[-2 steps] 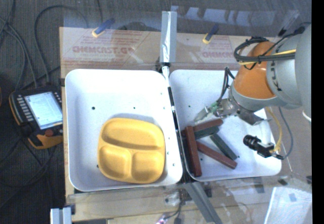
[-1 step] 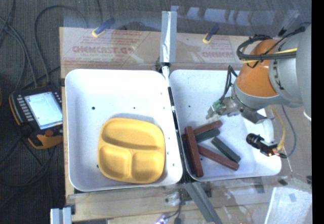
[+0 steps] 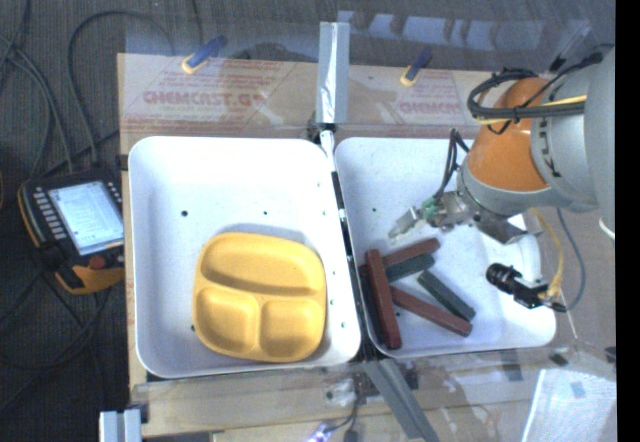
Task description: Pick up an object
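Observation:
Several long bars lie in the right bin (image 3: 380,170): a brown bar (image 3: 382,298) along its left wall, another brown bar (image 3: 412,252) above, a third brown bar (image 3: 432,312) lower down, and a dark grey bar (image 3: 447,294) beside it. My gripper (image 3: 420,217) hangs over the bin's middle, just above the upper brown bar, at the end of the orange-banded wrist (image 3: 505,160). Nothing shows between its tips.
A yellow compartment tray (image 3: 262,296) lies in the left bin (image 3: 160,190). A divider wall (image 3: 340,220) separates the two bins. A teach pendant (image 3: 75,220) lies left of the bench. Cables (image 3: 520,282) hang beside the arm.

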Motion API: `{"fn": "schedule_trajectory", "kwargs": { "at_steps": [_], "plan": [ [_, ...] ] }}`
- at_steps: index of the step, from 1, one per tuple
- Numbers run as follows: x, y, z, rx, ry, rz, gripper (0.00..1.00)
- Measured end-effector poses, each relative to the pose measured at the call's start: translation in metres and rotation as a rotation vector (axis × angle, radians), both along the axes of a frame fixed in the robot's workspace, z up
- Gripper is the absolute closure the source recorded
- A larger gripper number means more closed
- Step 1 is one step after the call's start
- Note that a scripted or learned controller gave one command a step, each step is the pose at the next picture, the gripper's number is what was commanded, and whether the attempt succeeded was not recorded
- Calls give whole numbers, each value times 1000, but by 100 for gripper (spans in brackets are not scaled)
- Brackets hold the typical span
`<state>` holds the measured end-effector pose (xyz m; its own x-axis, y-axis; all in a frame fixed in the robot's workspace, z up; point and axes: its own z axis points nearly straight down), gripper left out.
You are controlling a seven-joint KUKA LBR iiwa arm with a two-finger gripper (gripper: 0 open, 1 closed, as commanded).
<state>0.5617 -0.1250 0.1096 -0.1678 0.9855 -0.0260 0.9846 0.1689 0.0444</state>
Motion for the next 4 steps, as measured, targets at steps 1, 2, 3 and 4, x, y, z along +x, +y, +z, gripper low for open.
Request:
{"fn": "schedule_trajectory", "kwargs": {
  "at_steps": [1, 2, 3, 4],
  "plan": [
    [-38, -12, -17, 13, 24, 34, 0],
    [-69, -14, -17, 6, 22, 141, 0],
    [-78, -10, 57, 16, 51, 42, 0],
    [-68, -45, -17, 8, 25, 222, 0]
  ]
}}
